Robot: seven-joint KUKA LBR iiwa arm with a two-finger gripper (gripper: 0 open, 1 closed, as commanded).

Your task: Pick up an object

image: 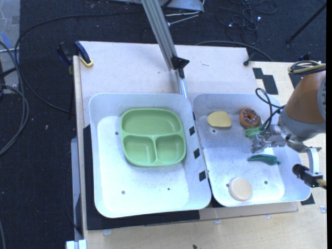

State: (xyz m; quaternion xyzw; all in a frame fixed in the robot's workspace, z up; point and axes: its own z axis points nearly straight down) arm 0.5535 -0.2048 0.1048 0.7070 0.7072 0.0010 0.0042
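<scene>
Bright, even overhead light; white bins glare slightly, edges softly blurred.

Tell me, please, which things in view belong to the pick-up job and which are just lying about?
Job in hand: gripper low in the right bin; candidates there: green object, donut, yellow piece, pale round piece.

Lying about: green divided plate in the left bin; blue-and-yellow clamp on the bench corner.
</scene>
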